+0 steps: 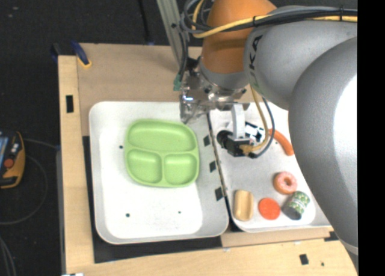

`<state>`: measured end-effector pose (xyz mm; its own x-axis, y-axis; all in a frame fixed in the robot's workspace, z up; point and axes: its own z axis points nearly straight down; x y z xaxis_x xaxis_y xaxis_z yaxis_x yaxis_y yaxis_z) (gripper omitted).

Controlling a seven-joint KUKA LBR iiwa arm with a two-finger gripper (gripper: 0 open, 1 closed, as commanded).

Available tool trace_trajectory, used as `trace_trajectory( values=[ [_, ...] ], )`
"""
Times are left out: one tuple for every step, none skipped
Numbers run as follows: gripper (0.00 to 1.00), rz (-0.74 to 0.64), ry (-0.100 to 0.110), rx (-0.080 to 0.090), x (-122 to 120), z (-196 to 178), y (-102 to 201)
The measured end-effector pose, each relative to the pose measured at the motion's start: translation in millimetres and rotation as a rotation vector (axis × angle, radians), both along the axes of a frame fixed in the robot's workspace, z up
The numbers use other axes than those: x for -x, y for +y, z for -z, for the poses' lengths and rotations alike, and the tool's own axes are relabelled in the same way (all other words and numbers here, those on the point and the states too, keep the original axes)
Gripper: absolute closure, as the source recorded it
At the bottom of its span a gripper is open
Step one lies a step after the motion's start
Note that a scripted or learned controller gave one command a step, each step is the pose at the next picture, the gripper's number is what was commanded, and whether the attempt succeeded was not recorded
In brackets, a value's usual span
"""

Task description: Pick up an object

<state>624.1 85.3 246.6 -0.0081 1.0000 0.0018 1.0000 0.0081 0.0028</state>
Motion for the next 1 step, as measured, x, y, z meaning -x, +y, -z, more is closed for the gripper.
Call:
trace_trajectory(
  values=[
    [0.00, 0.005, 0.001, 0.001, -0.3, 1.1, -3.3]
  ],
)
